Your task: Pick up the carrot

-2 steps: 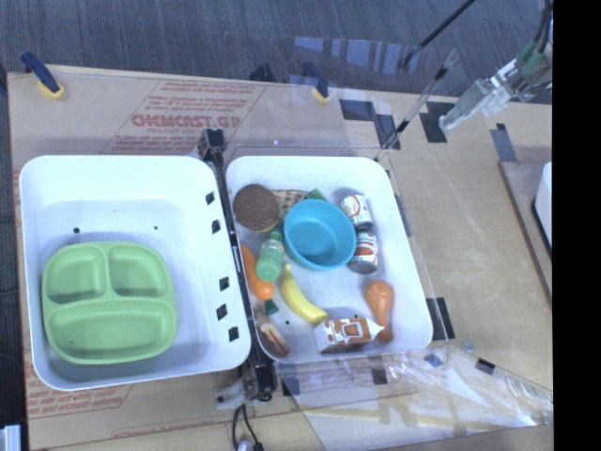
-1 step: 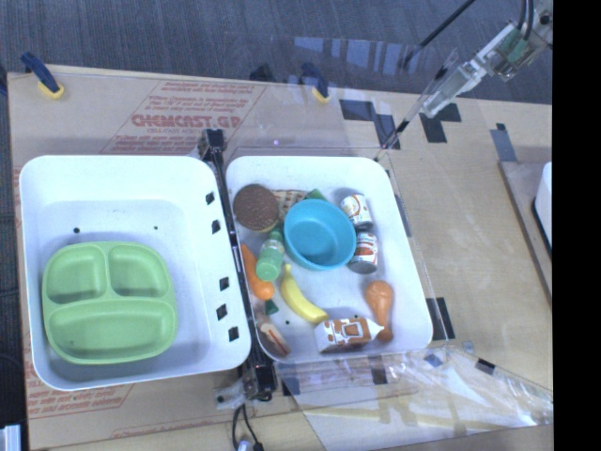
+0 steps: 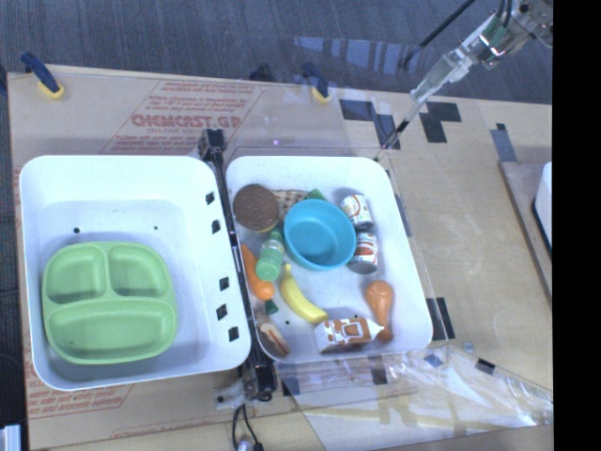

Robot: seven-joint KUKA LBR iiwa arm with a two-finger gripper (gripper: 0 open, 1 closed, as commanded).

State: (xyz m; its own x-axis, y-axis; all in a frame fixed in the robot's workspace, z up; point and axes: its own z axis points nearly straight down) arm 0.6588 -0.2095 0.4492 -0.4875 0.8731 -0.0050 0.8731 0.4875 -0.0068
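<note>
Orange carrot (image 3: 254, 272), slim, slanted, beside green bottle (image 3: 270, 257)

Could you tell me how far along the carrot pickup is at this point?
Nothing looks done yet. The carrot lies in the right bin along its left wall, beside the green bottle and banana. The arm sits at the upper right, well away from the bin. Reaching in, grasping and lifting are all left.

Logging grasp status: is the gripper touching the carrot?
Apart. The camera view shows the gripper at top right, outside the bin; the carrot lies inside.
</note>
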